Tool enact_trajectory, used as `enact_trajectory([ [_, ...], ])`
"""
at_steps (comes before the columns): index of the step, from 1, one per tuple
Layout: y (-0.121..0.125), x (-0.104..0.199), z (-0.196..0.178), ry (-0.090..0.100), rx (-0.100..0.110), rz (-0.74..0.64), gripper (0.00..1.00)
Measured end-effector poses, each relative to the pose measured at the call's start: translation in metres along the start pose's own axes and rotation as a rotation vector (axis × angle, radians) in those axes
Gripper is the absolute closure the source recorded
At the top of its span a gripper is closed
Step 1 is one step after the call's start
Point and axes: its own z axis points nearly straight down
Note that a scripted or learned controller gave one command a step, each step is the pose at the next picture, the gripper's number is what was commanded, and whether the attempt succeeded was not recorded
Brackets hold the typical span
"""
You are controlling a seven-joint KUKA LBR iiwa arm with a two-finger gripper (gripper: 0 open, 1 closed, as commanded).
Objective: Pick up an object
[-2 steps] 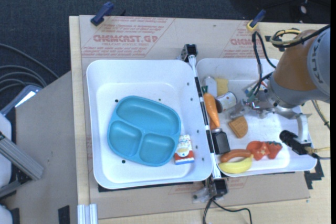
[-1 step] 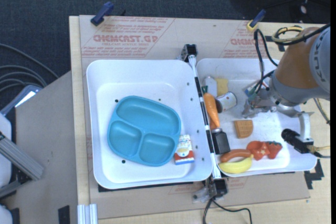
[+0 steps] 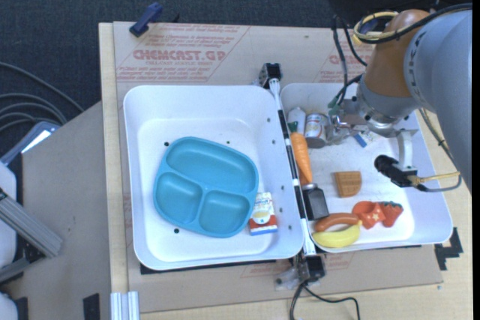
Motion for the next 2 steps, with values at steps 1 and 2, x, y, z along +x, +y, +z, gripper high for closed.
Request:
enact_trajectory([
  [1,0.0,0.0,-0.01,-0.001,0.001,0.0,1.0],
  [2,0.025,0.059,-0.099,0.005,-0.005,-0.004,1.0],
])
